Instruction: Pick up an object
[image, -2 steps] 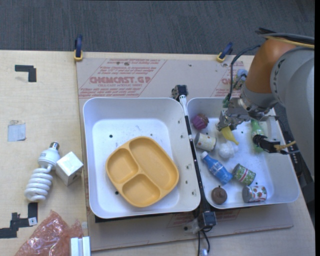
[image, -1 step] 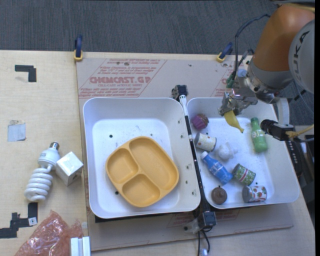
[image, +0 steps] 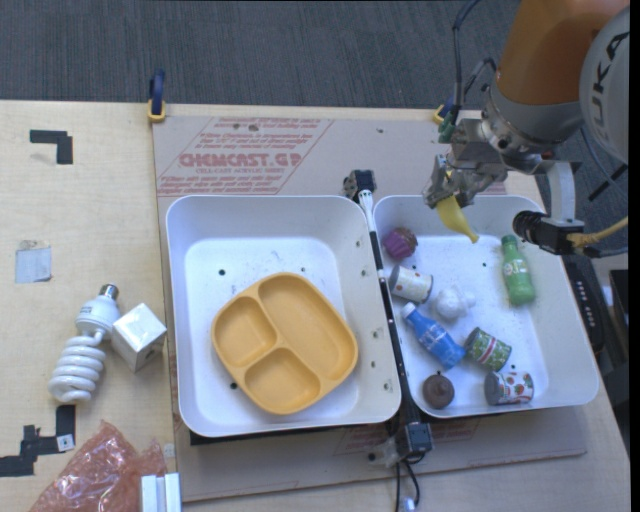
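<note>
My gripper hangs above the back edge of the right bin, shut on a yellow banana-like object that points down and to the right from its fingers. Below it in the right bin lie a purple ball, a white can, a white lump, a blue bottle, a green bottle, a green patterned can, a brown round object and a strawberry-print can.
The left bin holds a yellow divided plate. Left of the bins on the bench lie a spiral light bulb, a white cube and a red mesh bag.
</note>
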